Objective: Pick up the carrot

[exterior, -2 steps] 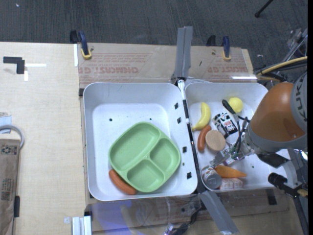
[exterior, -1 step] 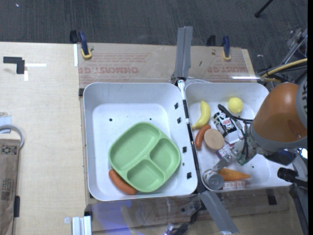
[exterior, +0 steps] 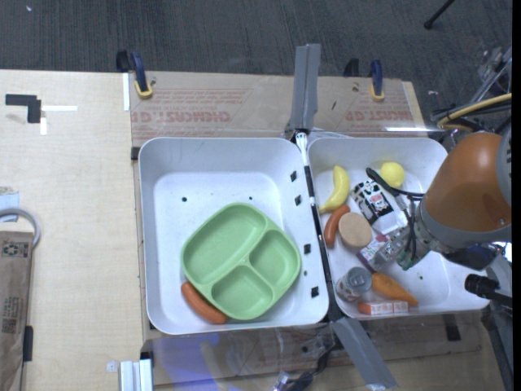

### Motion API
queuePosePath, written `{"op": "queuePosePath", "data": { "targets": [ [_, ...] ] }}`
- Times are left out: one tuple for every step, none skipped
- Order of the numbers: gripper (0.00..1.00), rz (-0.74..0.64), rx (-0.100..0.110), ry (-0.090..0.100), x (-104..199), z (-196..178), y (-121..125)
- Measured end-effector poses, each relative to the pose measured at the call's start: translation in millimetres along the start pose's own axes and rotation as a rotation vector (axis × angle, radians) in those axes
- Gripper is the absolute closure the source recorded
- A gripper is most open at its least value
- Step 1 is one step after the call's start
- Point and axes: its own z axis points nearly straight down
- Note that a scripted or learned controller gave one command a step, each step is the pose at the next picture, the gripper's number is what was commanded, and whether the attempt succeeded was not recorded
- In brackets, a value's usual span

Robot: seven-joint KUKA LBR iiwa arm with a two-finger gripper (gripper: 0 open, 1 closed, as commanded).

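A single fixed camera looks down from above onto the bench (exterior: 65,218), tilted at a slant so the far edge of the scene lies toward the top of the frame and the near edge toward the bottom. It stands far enough off to take in both white bins whole: the left bin (exterior: 159,218) sits near the centre, the right bin (exterior: 431,283) toward the right side. Dark floor (exterior: 203,19) shows beyond the bench along the top. The arm (exterior: 476,190) enters from the right edge, its orange band close under the lens and large in the frame, covering part of the right bin's far corner.
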Motion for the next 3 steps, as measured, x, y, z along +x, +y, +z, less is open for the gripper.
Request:
{"op": "queuePosePath", "data": {
  "targets": [
    [0.00, 0.000, 0.000, 0.000, 0, 0, 0],
    [0.00, -0.190, -0.002, 0.014, -16, 9, -13],
    [0.00, -0.257, 0.008, 0.020, -19, -62, -19]
  ]
}}
